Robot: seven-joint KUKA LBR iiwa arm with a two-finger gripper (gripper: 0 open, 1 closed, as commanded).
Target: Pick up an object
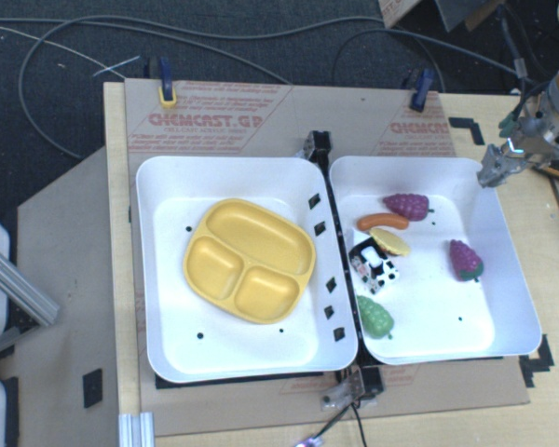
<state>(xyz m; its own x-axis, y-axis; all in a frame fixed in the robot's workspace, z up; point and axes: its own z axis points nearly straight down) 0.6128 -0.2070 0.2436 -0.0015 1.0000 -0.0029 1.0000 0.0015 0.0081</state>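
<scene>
The right bin (503, 250) holds a purple grape bunch (406, 204) at the back, an orange sausage (383, 222) just in front of it, a yellow piece (390, 242), a black-and-white toy cow (374, 266), a green item (375, 318) at the front left, and a second purple bunch (465, 259) toward the right. My gripper (495, 169) hangs at the right bin's back right corner, above its rim, apart from all of these. Nothing shows between its fingertips.
The left bin (158, 250) carries a yellow divided plate (250, 260). A black divider with clips (324, 240) runs between the bins. Blue clamps (167, 80) (420, 88) hold the cardboard backing at the far edge. Cables cross the dark floor behind.
</scene>
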